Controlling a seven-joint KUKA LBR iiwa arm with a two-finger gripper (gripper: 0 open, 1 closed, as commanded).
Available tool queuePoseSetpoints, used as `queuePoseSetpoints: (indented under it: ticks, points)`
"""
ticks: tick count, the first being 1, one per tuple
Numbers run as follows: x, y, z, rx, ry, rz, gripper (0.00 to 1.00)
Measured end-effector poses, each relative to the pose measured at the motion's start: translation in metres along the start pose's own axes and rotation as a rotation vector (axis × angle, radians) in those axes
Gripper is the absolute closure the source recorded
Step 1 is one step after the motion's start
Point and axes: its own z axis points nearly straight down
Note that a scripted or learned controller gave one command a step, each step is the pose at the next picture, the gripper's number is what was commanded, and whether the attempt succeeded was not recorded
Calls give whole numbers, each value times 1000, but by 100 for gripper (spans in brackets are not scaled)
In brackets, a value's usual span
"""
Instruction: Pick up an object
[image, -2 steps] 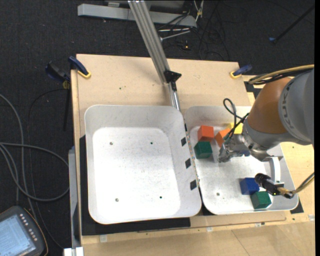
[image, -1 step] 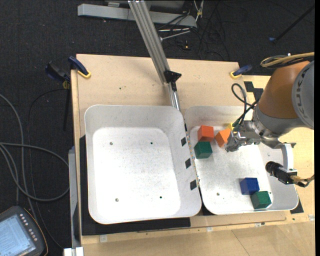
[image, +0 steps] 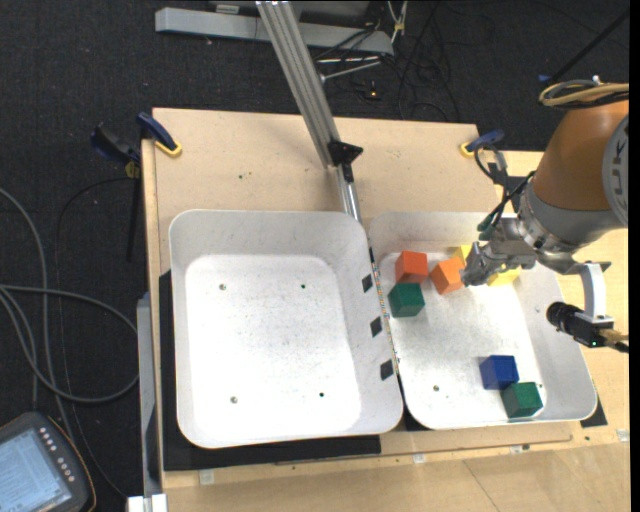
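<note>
Two shallow white bins are lying side by side on a wooden bench (image: 300, 165). Within the right bin (image: 470, 385), a small orange cube (image: 447, 274) is sitting against the gripper (image: 476, 272); whether it is clamped cannot be told. Another orange cube (image: 411, 265) is touching a green cube (image: 406, 299). Nearer the front, a blue cube (image: 498, 371) is adjoining a second green cube (image: 522, 399).

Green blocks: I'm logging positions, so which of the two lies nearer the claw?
The green block by the divider, just below the orange-red block, is nearer the claw. The other green block sits at the bin's near edge beside the blue block.
</note>
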Motion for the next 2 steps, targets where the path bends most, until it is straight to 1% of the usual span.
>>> queuePoseSetpoints:
  ticks: [1, 2]
  points:
    - [0, 0, 15, 7, 1, 1, 100]
    - [45, -7, -1, 5, 3, -4, 100]
